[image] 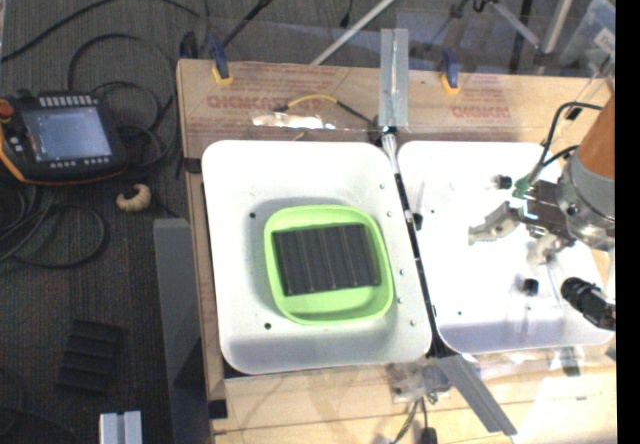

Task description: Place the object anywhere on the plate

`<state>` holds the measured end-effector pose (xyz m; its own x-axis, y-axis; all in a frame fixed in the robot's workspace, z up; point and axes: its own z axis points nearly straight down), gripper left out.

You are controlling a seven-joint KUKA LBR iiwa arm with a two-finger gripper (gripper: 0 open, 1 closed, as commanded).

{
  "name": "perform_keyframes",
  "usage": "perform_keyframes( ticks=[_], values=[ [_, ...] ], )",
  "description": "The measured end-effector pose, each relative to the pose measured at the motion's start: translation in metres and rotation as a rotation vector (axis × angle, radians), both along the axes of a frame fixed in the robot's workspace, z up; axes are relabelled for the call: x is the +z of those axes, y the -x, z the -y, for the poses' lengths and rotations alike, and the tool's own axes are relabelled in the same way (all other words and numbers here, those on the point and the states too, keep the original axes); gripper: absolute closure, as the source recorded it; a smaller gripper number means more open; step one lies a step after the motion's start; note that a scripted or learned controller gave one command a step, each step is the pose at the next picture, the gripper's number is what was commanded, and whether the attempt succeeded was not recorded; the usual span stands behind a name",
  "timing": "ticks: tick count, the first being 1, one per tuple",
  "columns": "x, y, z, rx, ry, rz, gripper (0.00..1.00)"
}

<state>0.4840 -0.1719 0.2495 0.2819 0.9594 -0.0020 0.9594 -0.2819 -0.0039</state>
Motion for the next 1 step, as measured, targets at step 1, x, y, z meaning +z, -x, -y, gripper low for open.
perform_keyframes(
  ticks=[1],
  values=[
    [0.0131,-0.0060,0.0450,-0.133,0.002,0.000,0.00]
  ],
)
